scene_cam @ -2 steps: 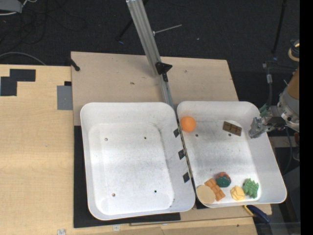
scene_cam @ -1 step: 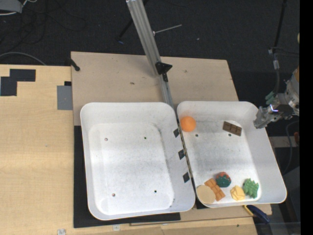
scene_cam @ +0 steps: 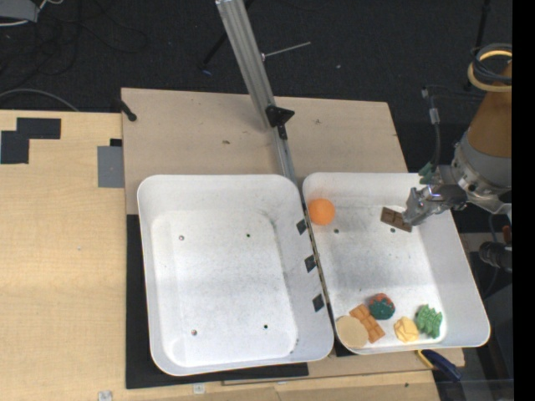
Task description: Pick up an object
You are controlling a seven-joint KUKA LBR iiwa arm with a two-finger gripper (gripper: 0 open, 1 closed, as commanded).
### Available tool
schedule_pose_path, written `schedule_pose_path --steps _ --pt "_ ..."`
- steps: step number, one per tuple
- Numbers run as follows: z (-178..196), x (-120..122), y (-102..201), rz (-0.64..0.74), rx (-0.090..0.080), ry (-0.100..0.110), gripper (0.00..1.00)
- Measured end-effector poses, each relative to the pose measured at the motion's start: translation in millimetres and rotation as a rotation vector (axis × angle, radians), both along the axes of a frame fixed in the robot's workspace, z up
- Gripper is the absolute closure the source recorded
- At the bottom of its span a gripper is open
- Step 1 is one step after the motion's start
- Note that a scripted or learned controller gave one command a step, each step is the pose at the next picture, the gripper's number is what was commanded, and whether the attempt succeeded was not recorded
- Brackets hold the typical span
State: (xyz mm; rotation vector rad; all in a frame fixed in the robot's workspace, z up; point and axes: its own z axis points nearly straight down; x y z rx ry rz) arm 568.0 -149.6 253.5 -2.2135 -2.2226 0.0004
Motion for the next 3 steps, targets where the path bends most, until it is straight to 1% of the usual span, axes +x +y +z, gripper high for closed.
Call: schedule_pose_path --steps 2,3 --pt "5.1 12.5 92.5 0.000 -0.001 -0.001 1.00" --pt "7.2 20.2 145.9 0.000 -0.001 -0.001 1.00"
